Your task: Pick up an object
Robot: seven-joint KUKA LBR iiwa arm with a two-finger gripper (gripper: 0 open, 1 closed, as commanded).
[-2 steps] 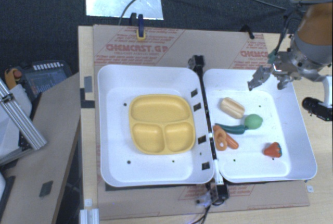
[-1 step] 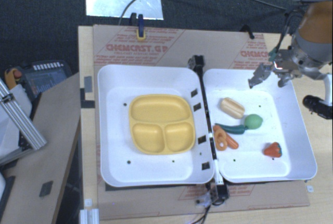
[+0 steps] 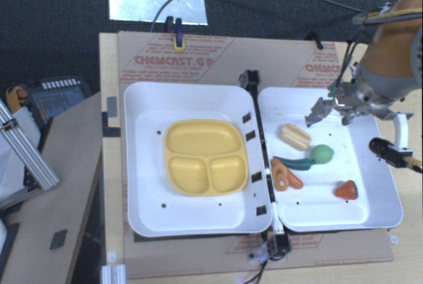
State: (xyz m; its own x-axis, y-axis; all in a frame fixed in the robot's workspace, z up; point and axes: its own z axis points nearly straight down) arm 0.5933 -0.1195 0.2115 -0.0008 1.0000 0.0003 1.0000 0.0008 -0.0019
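Observation:
The right bin (image 3: 377,207) holds several toy foods. A tan bread roll (image 3: 295,137) lies near its middle. A green vegetable with a teal stem (image 3: 315,156) lies just below the roll, an orange carrot piece (image 3: 285,177) sits at its left end, and a small red-orange piece (image 3: 346,190) rests toward the front right. My gripper (image 3: 331,115) hangs over the back of the right bin, up and to the right of the roll. Its fingers are spread, with nothing between them.
A yellow divided plate (image 3: 201,156) lies in the left bin (image 3: 142,144). A black divider (image 3: 259,144) runs between the bins. A black fitting (image 3: 390,151) juts out over the right bin's right rim. Cables cross above the bench.

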